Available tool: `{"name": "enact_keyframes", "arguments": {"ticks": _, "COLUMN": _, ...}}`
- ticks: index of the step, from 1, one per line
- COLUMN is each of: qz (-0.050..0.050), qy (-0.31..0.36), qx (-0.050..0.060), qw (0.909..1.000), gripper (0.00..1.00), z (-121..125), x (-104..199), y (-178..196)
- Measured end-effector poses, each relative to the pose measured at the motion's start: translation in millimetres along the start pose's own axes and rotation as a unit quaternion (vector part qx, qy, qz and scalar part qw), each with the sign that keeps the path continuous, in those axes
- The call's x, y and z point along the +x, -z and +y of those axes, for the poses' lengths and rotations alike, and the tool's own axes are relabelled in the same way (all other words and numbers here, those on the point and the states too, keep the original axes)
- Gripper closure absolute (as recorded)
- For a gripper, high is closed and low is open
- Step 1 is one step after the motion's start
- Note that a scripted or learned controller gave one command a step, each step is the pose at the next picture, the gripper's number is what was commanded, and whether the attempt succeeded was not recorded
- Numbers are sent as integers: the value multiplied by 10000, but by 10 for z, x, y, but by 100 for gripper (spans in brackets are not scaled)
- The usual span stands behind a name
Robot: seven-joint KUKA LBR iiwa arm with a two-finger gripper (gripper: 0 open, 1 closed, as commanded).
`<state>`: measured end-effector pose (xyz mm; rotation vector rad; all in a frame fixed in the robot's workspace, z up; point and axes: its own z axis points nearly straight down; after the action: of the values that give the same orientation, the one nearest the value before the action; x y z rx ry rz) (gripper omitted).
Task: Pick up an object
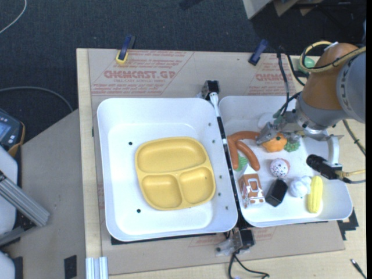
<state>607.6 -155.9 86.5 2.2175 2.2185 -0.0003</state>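
Observation:
My gripper [278,130] hangs low over the back of the right bin [343,211], directly above and touching or almost touching a small orange fruit [273,144]. A green piece [292,146] lies just to the right of the fruit. To the left are two reddish sausages [246,150]. Nearer the front lie a speckled white ball [279,167], a black block [276,192], a white crumpled ball [300,186], a yellow corn-like piece [315,194] and an orange-and-white toy box [251,191]. The arm's wrist hides the bin's back right corner.
The left bin [110,156] holds a yellow divided tray [173,172]. A black bar with clamps [220,127] runs between the two bins. Cables [325,167] trail from the arm over the right bin's right side.

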Motion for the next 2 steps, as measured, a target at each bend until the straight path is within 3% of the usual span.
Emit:
{"name": "enact_keyframes", "arguments": {"ticks": 1, "qz": -4, "qy": -7, "qx": -35, "qw": 10000, "gripper": 100, "z": 19, "x": -8, "y": 149}}
{"name": "enact_keyframes", "arguments": {"ticks": 2, "qz": 8, "qy": -3, "qx": -11, "qw": 10000, "gripper": 100, "z": 38, "x": -34, "y": 582}}
